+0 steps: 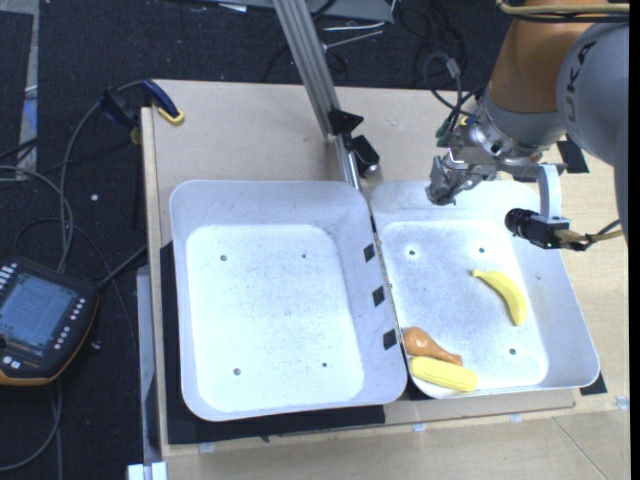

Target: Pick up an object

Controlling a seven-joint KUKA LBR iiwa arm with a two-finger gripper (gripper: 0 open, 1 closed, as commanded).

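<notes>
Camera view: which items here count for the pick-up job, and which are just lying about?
Job:
end effector
banana
corn cob
orange-brown piece
right bin

Lying about:
left bin
handheld pendant
clamp

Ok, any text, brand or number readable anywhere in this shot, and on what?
"KU": partial grey letters on the arm, cut off at the frame edge.
Handheld pendant screen: lit, contents too small to read.
Bins, banana: no markings visible.
</notes>
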